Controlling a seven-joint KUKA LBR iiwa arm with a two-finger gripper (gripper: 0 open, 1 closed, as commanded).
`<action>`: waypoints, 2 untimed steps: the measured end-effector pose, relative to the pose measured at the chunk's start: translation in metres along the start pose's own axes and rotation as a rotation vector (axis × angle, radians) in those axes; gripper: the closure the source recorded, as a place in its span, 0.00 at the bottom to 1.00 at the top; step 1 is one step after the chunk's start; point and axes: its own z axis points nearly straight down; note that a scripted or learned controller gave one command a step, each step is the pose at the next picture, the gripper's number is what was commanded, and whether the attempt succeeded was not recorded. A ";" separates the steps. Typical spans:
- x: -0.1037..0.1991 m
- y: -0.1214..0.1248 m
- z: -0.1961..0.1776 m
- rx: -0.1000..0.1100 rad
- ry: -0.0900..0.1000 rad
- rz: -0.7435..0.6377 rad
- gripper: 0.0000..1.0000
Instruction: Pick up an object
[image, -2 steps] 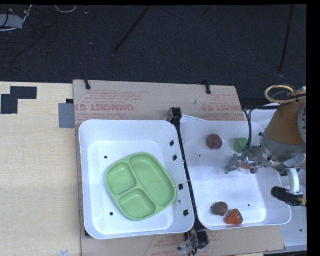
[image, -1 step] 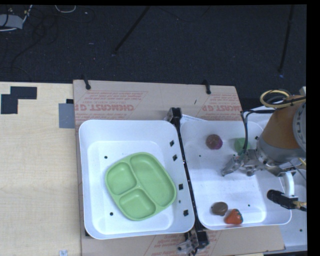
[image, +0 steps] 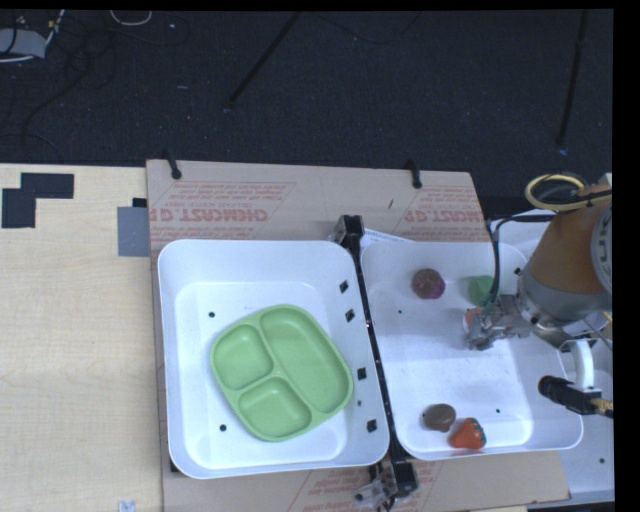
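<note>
Dark floor with loose cables lies behind a pale bench, where two white bins sit side by side on cardboard. Left bin holds a green divided plate. Right bin holds a purple round thing near its far wall, a brown lump and a red piece just beside each other at the near edge, and a green thing by the arm, partly hidden.

The gripper hangs low over the right bin's right half, between the green thing and the bare floor; whether it is wide or narrow I cannot tell.

Nothing looks lifted, so the step appears to be the approach. The green thing seems the nearest target; the next move likely calls for centring over it and descending.

Its long axis and heading are too hidden to judge; the purple thing is round, with no clear axis.
</note>
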 end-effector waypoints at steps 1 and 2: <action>0.004 -0.009 -0.050 -0.002 -0.001 0.000 1.00; 0.007 -0.008 -0.093 -0.005 -0.002 -0.003 1.00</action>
